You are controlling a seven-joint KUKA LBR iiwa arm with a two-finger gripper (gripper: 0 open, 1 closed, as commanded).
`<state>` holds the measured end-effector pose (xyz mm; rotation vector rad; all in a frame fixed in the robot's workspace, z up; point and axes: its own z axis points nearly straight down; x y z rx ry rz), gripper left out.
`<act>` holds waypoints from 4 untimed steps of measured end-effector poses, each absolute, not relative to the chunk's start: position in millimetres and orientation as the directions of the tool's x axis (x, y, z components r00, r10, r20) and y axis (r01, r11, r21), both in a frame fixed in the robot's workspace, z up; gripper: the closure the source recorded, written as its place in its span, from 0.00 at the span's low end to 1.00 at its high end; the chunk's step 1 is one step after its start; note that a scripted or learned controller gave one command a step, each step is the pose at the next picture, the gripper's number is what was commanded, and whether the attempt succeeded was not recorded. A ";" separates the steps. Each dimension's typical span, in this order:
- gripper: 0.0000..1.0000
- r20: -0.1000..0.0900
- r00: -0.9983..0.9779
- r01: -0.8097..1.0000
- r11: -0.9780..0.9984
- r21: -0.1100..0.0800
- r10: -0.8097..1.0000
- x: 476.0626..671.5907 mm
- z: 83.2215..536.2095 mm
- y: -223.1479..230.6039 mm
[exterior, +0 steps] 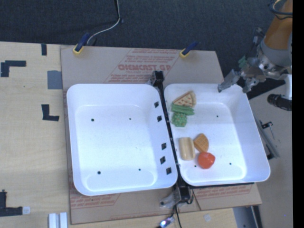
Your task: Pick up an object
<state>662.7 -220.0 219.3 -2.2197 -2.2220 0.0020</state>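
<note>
The right bin [237, 127] holds several toy foods along its left side: a tan sandwich wedge [185, 99], a green leafy piece [180, 115], a beige bread roll [186, 148], a small orange waffle-like piece [201, 142] and a red tomato [205, 160]. My gripper [236, 81] hangs over the far right corner of that bin, up and to the right of all the foods. Its two fingers are spread apart with nothing between them.
The left bin [114, 141] adjoins the right one along a black clip-lined seam [164, 127]. Both rest on a cardboard sheet [137, 68] held by yellow and blue clamps. A cable [114, 13] runs away at the back.
</note>
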 end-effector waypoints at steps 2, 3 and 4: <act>0.00 0.002 0.003 1.000 -0.003 -0.008 1.000 523.9 144.3 -223.5; 0.00 -0.005 0.002 1.000 -0.002 0.010 1.000 483.5 279.2 -225.2; 0.00 0.005 0.000 1.000 0.000 -0.013 1.000 480.9 130.7 -222.0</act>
